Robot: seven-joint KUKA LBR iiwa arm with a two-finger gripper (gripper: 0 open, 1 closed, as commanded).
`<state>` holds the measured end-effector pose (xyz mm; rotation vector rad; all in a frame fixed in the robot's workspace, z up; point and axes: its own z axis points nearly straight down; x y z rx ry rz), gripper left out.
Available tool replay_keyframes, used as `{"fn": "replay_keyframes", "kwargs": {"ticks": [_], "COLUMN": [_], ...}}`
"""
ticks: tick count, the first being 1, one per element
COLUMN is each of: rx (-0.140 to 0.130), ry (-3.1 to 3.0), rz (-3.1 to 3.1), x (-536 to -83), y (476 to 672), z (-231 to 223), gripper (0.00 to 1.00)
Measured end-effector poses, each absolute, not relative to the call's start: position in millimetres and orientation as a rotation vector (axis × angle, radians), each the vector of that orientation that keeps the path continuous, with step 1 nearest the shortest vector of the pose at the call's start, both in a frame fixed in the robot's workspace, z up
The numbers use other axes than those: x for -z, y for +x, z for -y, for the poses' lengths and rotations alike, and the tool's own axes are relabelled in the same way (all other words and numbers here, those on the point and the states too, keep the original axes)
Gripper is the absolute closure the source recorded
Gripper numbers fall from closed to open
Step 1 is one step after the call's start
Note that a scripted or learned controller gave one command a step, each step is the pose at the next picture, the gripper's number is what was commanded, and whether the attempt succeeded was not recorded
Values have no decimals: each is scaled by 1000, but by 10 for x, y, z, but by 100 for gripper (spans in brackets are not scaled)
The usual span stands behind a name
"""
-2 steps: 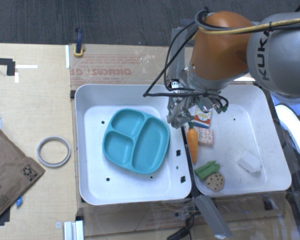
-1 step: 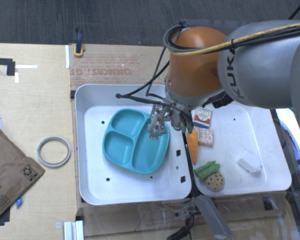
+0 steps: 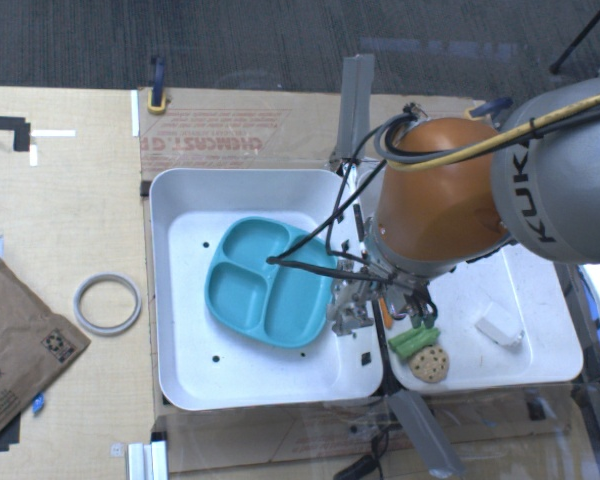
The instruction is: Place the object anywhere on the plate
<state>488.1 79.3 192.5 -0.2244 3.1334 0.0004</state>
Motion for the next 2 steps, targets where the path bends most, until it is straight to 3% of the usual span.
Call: {"fn": "replay_keyframes", "kwargs": {"ticks": [1,2], "rx": [-1,-2], "ry": [-307,-555], "rz": [-3123,-3088], "x": [-1919,-1898], "y": [5929,5846], "z": [-677,-1346], "gripper": [100,100]}}
